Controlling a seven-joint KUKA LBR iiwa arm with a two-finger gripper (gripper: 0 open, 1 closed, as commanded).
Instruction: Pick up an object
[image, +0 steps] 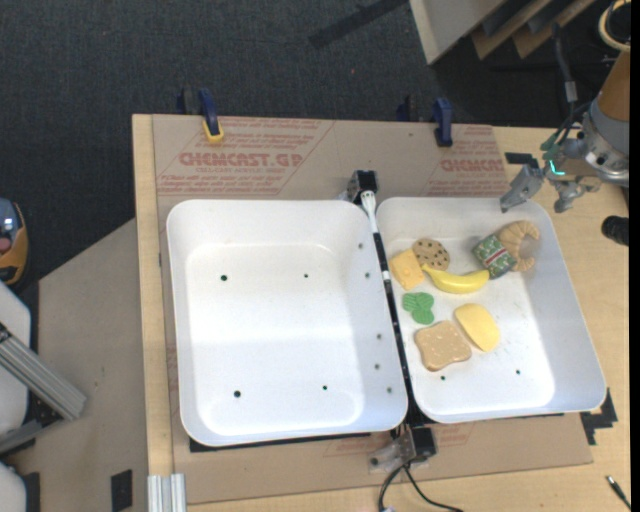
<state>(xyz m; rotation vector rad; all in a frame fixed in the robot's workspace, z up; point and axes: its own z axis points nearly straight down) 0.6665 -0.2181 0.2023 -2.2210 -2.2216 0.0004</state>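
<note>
Seven food items are lying in the right bin; gripper is hovering far-right, jaws spread, empty, needing descent.

A brown board printed with red lettering is seen laid across the bench, held at its far edge by two blue clamps, with dark carpet observed beyond it and black cables trailing off at the near edge.
</note>
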